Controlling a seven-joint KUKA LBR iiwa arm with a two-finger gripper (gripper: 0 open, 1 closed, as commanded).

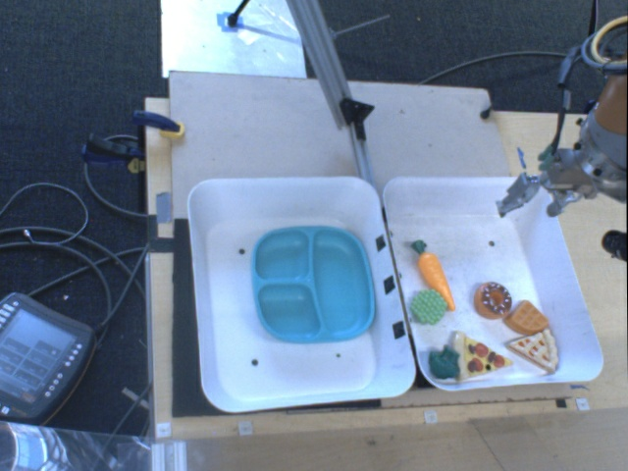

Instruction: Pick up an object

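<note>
While the arm reaches in from the right, its claw hangs over the upper right corner of the right bin, with its two fingers spread apart and nothing between them. Toy food lies well below it in the lower half of that bin: a carrot with a green top, a round green piece just under the carrot, a donut, a small waffle beside the donut, a pizza slice, a dark green piece touching the pizza slice, and a wedge-shaped sandwich by the bin's lower right corner. On the same desk, the left bin holds a blue divided plate, lying flat near its middle.
</note>
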